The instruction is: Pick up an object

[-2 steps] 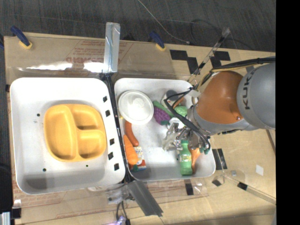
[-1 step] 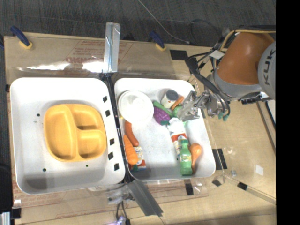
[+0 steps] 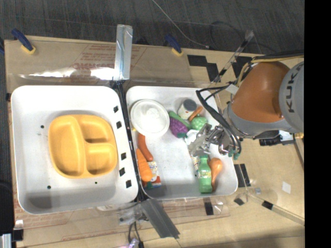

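Two white bins are sitting side by side on the bench, and you're working the right bin (image 3: 155, 182), where all the loose stuff is. The left bin (image 3: 23, 138) is carrying just a yellow divided tray (image 3: 83, 144).

Your gripper (image 3: 201, 142) is hanging low over the right bin's middle, toward its right wall, in the thick of a cluster. A purple toy (image 3: 178, 125) is lying just beside it toward the bin's far side, and a green bottle (image 3: 205, 173) just on the near side, running toward the near right corner. An orange piece (image 3: 215, 167) is touching that bottle. A white bowl (image 3: 150, 116) is sitting at the far left corner, and a carrot (image 3: 144, 161) is lying along the left wall, well apart from the gripper.

Risks, as I'm judging them: things are packed tight, so the claw could be landing on two items at once, or nudging the bottle or purple toy aside and closing on nothing. A pinch on the bottle's rounded body could be slipping off on the lift. Dangling cables near the wrist could be snagging too.

Claw state: can't tell how far it's open. The metal parts are blurring into the clutter, and I'm not seeing anything clearly between them, so I'm not calling a hold.
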Robot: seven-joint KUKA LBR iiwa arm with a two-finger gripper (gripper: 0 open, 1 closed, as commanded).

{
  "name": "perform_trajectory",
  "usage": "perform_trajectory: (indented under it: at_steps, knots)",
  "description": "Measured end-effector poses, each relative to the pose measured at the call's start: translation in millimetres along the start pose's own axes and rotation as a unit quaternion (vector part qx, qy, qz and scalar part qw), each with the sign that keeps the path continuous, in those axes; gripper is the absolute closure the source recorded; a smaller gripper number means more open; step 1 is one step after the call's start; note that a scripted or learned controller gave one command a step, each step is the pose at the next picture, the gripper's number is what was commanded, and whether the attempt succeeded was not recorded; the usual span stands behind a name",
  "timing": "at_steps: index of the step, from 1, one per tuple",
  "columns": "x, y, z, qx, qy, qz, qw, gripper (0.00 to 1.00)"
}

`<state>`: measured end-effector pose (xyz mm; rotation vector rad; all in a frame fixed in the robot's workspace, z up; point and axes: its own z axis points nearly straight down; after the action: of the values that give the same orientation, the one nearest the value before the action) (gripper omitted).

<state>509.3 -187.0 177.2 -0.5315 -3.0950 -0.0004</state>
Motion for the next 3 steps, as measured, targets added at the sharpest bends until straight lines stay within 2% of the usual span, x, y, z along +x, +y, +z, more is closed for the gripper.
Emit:
perform_trajectory:
  at_steps: [1,2,3]
  knots:
    - [16.7,-23.6,70.0,0.000,0.000,-0.014,0.9999,1.00]
    - [15.8,45.6,75.8,-0.001,0.000,0.027,0.9996,1.00]
    - [-5.7,11.7,-16.8,0.000,-0.003,0.179,0.9838,1.00]
